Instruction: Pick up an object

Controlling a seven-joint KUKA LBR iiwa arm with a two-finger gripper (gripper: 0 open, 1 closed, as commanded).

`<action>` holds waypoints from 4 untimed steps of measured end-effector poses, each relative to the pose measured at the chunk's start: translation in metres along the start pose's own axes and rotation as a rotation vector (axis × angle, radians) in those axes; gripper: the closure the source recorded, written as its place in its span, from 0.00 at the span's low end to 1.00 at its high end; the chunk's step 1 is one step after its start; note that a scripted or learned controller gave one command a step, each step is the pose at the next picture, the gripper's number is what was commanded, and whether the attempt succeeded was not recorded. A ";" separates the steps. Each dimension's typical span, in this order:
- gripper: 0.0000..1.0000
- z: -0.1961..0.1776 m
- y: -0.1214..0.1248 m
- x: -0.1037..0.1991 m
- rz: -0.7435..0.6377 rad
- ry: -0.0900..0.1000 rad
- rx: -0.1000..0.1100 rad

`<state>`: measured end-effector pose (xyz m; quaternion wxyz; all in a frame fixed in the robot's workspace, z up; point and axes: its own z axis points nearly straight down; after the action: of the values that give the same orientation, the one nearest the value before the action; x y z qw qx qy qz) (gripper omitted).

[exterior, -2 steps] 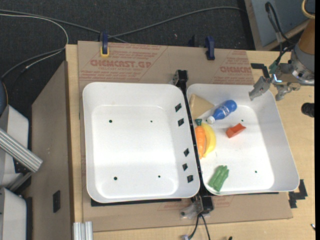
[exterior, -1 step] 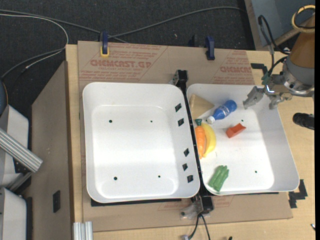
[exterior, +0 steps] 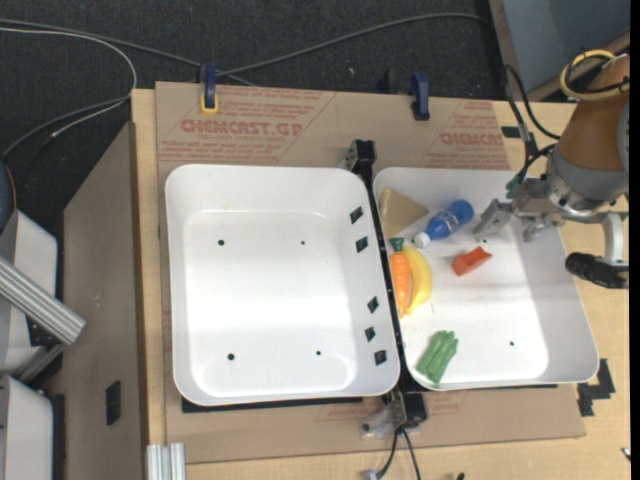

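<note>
White right bin (exterior: 560, 353) is holding every object | red block (exterior: 472, 260), blue bottle (exterior: 446, 220), orange-and-yellow toy (exterior: 411, 280) and green piece (exterior: 437, 356) are all lying untouched | tool (exterior: 520, 215) is hovering over the bin's far right corner, fingers apparently spread, gripping nothing | pick is not yet starting: descent, closing and lift are all remaining

Dark carpet floor (exterior: 300, 28) crossed by cables (exterior: 90, 38); cardboard-topped bench (exterior: 300, 118), two clamps

you're looking at a brown board (exterior: 300, 118) lying under both bins, clamps (exterior: 209, 88) gripping its far edge, black cables (exterior: 90, 43) trailing behind.
</note>
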<state>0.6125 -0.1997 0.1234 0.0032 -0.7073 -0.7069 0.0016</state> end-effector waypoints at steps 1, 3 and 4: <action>0.00 0.041 0.000 0.001 -0.001 0.000 -0.002; 1.00 -0.039 0.006 0.002 -0.002 -0.004 -0.015; 1.00 -0.097 0.007 -0.007 -0.002 -0.005 -0.014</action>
<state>0.6203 -0.2069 0.2206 -0.0034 -0.7067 -0.7075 -0.0017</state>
